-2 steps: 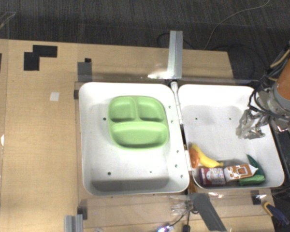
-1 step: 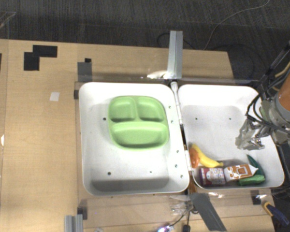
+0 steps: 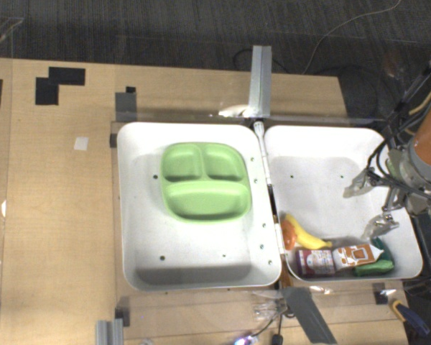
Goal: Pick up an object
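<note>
- Camera view, from above the bench: the grey KUKA arm (image 3: 425,157), its orange band showing at the frame's right margin, reaches over the right bin (image 3: 323,157).
- Its two-finger gripper (image 3: 371,205) hangs with fingers spread apart, one translucent fingertip (image 3: 358,185) farther up the frame and the other lower down, nearer the packed items.
- Nothing sits between the fingers; the gripper holds no object, and white bin floor shows in the gap between them.
- Whether the lower fingertip touches the bin floor cannot be told from this angle.
- Objects for picking cluster along the near wall of the right bin, toward its lower edge in frame.
- A yellow and orange banana-shaped toy (image 3: 302,234) lies at the bin's near left corner, curving toward the middle.
- Just beside it, a dark maroon packet (image 3: 314,261) lies on its side, running into a brown and white carton (image 3: 353,254) with a printed label.
- A green object (image 3: 377,265) lies at the row's right end, touching the carton and close under the lower fingertip.
- In the left bin (image 3: 140,207), a lime green divided plate (image 3: 204,181) rests flat near the centre, two small compartments at the far side and one long compartment nearer.
- Both bins sit side by side on the wooden bench (image 3: 50,214), parted by a metal divider rail (image 3: 261,85).
</note>
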### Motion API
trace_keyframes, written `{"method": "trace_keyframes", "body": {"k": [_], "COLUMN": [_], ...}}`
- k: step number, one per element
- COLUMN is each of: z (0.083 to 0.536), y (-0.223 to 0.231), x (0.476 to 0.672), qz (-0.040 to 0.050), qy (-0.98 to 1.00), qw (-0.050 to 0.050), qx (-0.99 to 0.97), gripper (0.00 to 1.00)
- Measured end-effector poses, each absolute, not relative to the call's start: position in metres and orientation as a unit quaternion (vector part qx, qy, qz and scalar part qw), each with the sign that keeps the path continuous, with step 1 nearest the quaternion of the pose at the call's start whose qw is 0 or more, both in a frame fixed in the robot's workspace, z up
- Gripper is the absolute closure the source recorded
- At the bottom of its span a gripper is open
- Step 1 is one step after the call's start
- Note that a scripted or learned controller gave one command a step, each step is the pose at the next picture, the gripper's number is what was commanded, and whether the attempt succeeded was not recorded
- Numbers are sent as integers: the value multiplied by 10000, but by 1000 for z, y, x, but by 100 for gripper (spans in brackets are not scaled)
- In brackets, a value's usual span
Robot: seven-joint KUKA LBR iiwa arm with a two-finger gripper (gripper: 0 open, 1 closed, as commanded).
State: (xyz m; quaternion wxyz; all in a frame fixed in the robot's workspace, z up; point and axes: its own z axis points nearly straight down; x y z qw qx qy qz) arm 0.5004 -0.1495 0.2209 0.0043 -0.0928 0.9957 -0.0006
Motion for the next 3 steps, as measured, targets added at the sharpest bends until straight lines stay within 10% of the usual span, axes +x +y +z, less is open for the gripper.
{"method": "trace_keyframes", "body": {"k": [1, 3], "z": [221, 262], "y": [-192, -202], "x": [583, 599], "qz": [-11, -20], "qy": [9811, 8944], "qw": [51, 51], "qx": [-1932, -4471], "gripper": [0, 0]}}
